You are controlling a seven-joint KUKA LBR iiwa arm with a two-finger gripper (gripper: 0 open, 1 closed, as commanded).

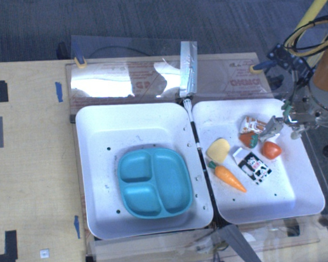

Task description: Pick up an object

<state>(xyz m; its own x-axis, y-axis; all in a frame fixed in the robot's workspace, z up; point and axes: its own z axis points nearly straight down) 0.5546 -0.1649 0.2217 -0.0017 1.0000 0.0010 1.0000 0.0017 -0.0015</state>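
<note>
Gripper point(275, 125) hangs low over the right white bin point(307, 199), tips beside an orange-and-white crumpled packet point(251, 127) and a small red tomato point(271, 149); jaw spread cannot be told. Nothing looks lifted: the plastic orange carrot point(230, 177) and yellow lemon-shaped toy point(218, 149) lie nearby. Grasp remains undone.

Robotics lab: taped plywood bench point(28, 180) bearing two white bins point(94, 159), cables point(305, 33) trailing at upper right.
</note>
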